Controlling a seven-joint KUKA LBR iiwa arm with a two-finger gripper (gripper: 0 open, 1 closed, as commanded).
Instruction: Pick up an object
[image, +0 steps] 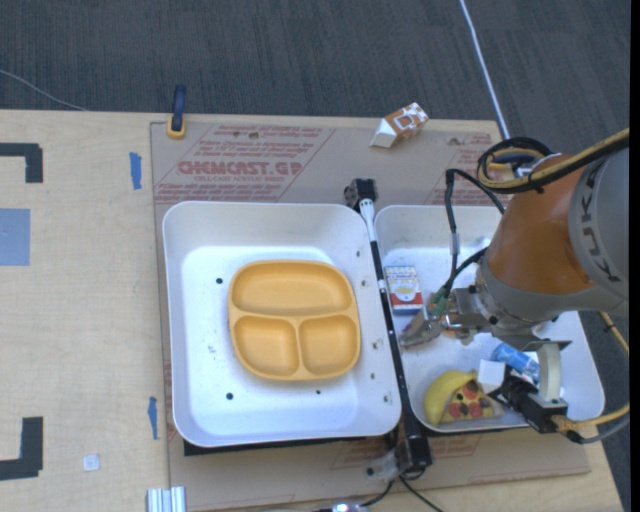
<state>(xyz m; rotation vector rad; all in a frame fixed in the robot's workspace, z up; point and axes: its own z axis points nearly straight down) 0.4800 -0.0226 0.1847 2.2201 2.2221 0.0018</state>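
Your likeliest target, the small red and white carton, lies in the right bin against its left wall, long axis running toward the bin's far rim. It sits just up and left of the gripper, near it but apart. The yellow banana toy lies below. You cannot tell the gripper's grip state; nothing shows in it.
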